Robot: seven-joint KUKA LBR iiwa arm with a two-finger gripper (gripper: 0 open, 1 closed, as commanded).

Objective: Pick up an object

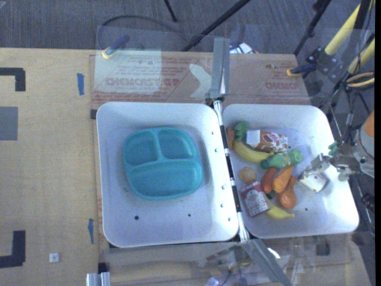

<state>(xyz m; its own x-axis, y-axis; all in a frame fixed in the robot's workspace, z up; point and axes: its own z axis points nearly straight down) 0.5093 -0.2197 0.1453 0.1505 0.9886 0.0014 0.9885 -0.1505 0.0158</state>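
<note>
Toy food, assorted, heaped in the right bin (333, 216): yellow banana (249, 152) lying flat; orange carrot (282, 178) slanted; green piece (284, 158); red-and-white packet (256, 200); white packet (268, 140); small white block (314, 182) apart, nearer the right wall.

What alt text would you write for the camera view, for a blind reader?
The gripper reaches from the right into the right bin, beside a pile of toy food. The left bin holds a teal divided plate.
</note>
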